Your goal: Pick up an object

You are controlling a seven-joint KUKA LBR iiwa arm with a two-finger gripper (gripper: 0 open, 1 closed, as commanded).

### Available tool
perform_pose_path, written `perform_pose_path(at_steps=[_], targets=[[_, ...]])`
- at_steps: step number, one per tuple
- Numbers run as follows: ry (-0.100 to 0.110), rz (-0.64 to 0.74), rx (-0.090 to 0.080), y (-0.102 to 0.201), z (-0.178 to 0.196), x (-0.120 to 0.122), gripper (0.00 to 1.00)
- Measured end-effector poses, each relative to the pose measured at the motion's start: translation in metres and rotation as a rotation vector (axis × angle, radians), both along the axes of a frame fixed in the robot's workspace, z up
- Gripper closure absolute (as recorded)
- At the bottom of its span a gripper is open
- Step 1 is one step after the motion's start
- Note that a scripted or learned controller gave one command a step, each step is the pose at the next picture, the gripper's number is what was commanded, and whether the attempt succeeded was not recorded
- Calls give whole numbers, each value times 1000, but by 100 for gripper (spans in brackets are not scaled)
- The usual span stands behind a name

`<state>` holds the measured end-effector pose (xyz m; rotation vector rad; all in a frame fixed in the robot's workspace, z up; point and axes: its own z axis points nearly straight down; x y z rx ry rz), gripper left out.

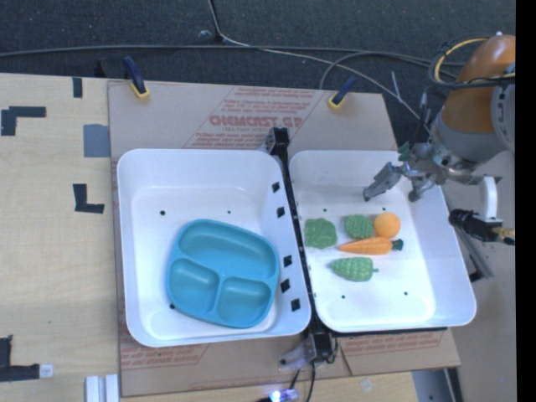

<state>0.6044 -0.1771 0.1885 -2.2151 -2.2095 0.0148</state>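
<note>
Above the right bin [435, 304], the gripper [394, 187] hangs with its two fingers spread apart and nothing between them. Below it on the bin floor lie an orange ball [386, 224], a carrot [366, 245] and three green leafy vegetables [319, 232]. Left of them, the left bin [142, 170] holds a blue divided plate [222, 272].

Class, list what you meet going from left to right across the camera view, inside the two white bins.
Blue divided tray → green leafy vegetable → orange carrot → orange ball → gripper, open above the right bin.
</note>
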Motion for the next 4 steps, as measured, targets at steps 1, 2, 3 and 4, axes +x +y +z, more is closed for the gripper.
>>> perform_pose_path(at_steps=[1, 2, 3, 4], targets=[[-14, 4, -3, 1, 10, 3, 0], [-10, 4, -3, 3, -55, 0, 0], [-16, 4, -5, 3, -106, 1, 0], [-20, 5, -6, 3, -92, 2, 100]])
